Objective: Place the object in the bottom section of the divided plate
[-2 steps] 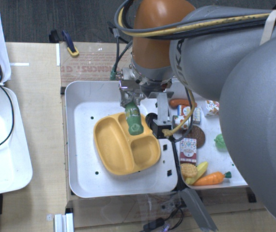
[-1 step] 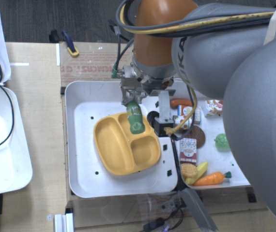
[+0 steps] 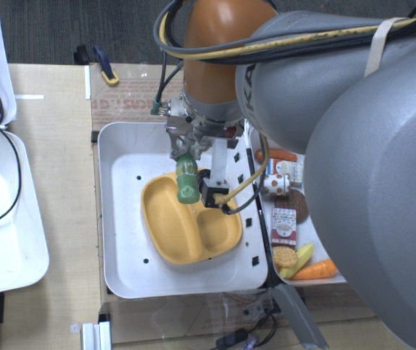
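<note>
The hand (image 3: 187, 168) clamps a green bottle (image 3: 187, 182) above the yellow divided plate (image 3: 186, 228), toy food (image 3: 290, 224) crowding the neighbouring bin.

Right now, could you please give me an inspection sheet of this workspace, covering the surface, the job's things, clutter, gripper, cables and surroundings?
Surface: white bin on a wooden bench.
Job's things: yellow divided plate lies in the bin; green object sits between the gripper's fingers, over the plate's upper edge.
Clutter: toy food in the neighbouring bin, including an orange carrot and a biscuit.
Gripper: gripper points down, shut on the green object.
Cables: yellow and black cables loop over the arm; a black cable crosses the white tray on the left.
Surroundings: blue-handled clamp at the bench's top edge.
</note>
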